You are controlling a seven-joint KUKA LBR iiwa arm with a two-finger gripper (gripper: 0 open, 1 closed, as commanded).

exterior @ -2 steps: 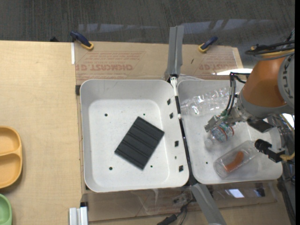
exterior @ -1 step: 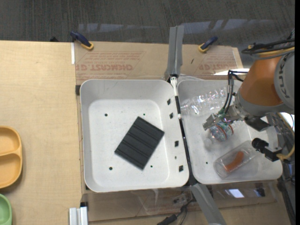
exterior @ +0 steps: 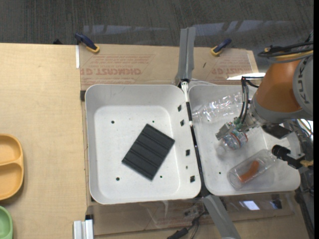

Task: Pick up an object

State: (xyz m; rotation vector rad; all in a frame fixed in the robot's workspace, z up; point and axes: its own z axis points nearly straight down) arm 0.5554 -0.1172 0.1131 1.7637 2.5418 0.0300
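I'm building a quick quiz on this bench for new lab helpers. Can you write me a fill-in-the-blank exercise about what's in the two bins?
1. The black ridged panel lies in the ____ bin as the camera sees it.
2. The clear container near the right bin's front edge holds something ____ in colour.
3. The crumpled clear plastic lies toward the ____ of the right bin.
4. The claw is over the ____ bin.

Missing words: left; orange; back; right

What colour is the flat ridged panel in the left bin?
Black, with parallel ridges; the ridged panel shows clearly in the camera view.
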